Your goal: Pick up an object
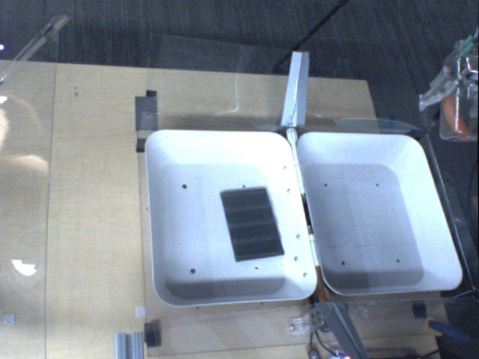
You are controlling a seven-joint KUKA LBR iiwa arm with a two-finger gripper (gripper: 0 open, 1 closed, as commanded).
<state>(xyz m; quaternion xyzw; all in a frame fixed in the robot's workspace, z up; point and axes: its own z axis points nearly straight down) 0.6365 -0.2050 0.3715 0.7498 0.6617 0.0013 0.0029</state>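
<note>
A dark grey, ribbed rectangular pad point(252, 224) lies flat near the middle of the left white bin point(168, 170), turned slightly off square. My gripper point(446, 90) hangs at the far right edge of the view, beyond the back right corner of the right bin point(419, 163), with the arm's orange band point(456, 117) just beside it. It is far from the pad and partly cut off by the frame edge. Nothing is seen held in it.
The two bins sit side by side on a wooden bench point(82, 215). A grey metal bar point(296, 96) rises behind where they meet. Small black clamps point(150, 103) hold the bin corners, and cables point(333, 335) lie at the front.
</note>
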